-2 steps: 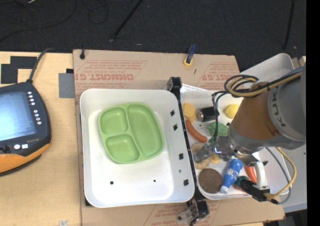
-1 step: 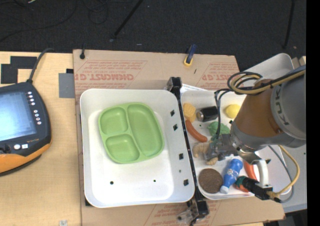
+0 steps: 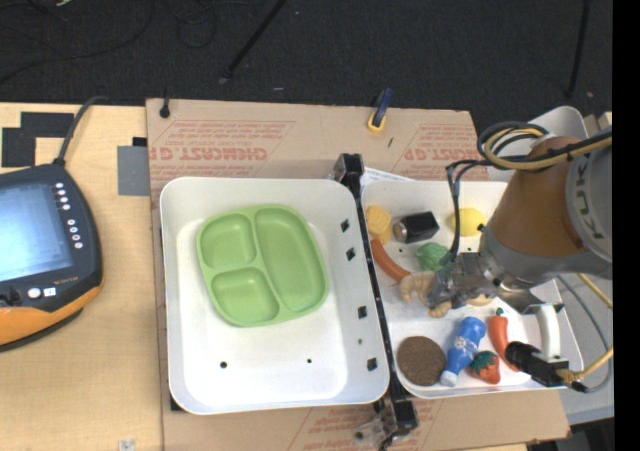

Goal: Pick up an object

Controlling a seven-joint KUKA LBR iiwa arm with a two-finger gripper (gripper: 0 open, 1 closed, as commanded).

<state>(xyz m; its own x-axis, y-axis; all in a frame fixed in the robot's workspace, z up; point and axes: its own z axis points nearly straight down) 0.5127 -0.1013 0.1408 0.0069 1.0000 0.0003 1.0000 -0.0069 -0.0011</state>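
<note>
White plastic makes up the two bins on the bench. The left bin (image 3: 190, 359) holds a green plate (image 3: 263, 264) with three sections, lying flat near the middle.

The right bin (image 3: 432, 388) is full of small things. A yellow and orange toy (image 3: 378, 222) lies near the top left corner of this bin. A black block (image 3: 415, 227) sits just beside it. A yellow ball (image 3: 466, 221) sits further right, close to the arm. A long orange and red piece (image 3: 390, 260) lies below the black block, and a green piece (image 3: 432, 256) lies right next to it. A tan toy (image 3: 413, 285) lies under those. At the front of the bin a brown round disc (image 3: 422, 358) lies flat. A blue and white bottle (image 3: 462, 343) lies beside it, and a red strawberry (image 3: 486, 366) and an orange carrot (image 3: 498, 328) are just to its right.

The grey arm (image 3: 540, 219) with the orange band comes in from the right. Its gripper (image 3: 455, 284) is down low over the middle of the right bin, just next to the tan toy and the green piece. I cannot tell if the gripper is gripping anything or not, because the parts are dark and small.

A screen (image 3: 35, 239) with an orange edge lies on the bench, far to the left.
</note>
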